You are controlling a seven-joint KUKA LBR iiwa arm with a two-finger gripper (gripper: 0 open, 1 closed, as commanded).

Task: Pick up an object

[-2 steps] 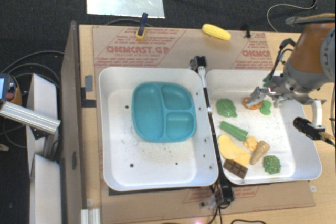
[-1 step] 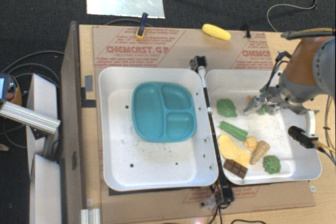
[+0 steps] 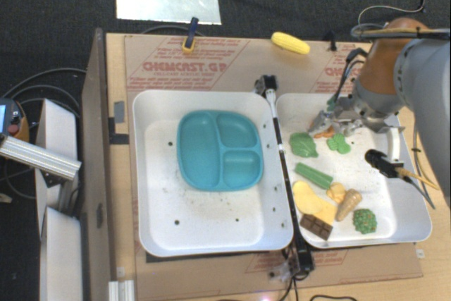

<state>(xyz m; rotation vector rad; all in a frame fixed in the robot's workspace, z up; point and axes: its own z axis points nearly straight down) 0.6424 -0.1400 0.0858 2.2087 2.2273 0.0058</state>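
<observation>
Here the hand [image 3: 337,119] sits low in the right bin [image 3: 416,222], at its upper left, just above a small orange piece [image 3: 324,132] — whether it is clenched or released cannot be told. Green, yellow and brown toy foods lie nearby; the left bin [image 3: 151,151] bears a teal divided plate [image 3: 219,150].

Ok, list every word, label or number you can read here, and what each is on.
"CHEMCAST GP": red print on the brown board under the bins, repeated along its back edge and near the right corner; the other red lines there are too small to read.
Nothing else legible: the tray, bins and food bear no text.
</observation>
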